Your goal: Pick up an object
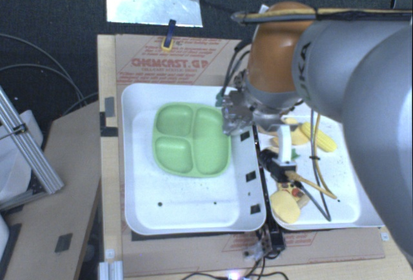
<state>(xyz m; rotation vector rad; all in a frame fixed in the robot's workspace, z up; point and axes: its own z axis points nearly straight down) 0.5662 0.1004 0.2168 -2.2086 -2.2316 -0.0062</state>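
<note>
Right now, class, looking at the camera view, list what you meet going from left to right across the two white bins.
Left white bin → green divided plate lying in it → the hand by the plate's right edge → right white bin holding yellow pieces.

The grey arm [361, 72] reaches in from the right, orange-banded wrist [277, 56] bent downward.

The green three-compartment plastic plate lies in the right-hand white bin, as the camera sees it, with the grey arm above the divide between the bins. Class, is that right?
Not quite. The camera view shows the green three-compartment plastic plate in the left-hand white bin, not the right-hand one. The grey arm is indeed above the divide.
</note>
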